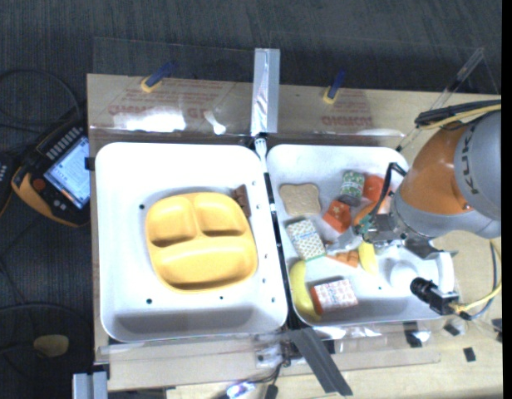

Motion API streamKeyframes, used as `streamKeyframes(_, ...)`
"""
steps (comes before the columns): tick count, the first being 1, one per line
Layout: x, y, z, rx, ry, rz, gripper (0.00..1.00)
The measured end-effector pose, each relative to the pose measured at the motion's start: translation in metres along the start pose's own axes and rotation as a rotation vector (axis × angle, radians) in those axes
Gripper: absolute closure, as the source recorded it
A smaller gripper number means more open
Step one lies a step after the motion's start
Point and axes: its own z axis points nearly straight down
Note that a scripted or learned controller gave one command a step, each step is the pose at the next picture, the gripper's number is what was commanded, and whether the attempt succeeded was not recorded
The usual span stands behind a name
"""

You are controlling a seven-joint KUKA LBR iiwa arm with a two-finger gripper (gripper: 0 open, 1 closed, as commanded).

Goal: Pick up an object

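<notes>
camera view: bench (115, 90) spans the frame centre, two white bins side by side on it. left bin (115, 181) holds a yellow sectioned tray (202, 239), a small brown item (241, 196) touching its upper right corner. right bin (389, 306) holds the clutter. grey arm (480, 173) with orange band (430, 177) comes in from the right edge, gripper (366, 231) down in the bin middle among the objects; cannot tell if it grips anything or how it stands. bread slice (300, 197) upper left of the bin, yellow lemon-like object (299, 293) at lower left, red-white box (334, 294) just right of it, checked packet (306, 238) below the bread, red carton (339, 215), green-label can (352, 184), orange piece (347, 258) near gripper. handheld pendant (61, 177) at left edge
</notes>
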Motion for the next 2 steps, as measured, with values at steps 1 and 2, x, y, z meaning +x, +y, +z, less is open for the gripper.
streamKeyframes(1, 0.000, 0.005, -0.011, -0.011, -0.001, 0.000, 1.00)
streamKeyframes(2, 0.040, 0.053, -0.092, 0.015, -0.003, 0.098, 1.00)
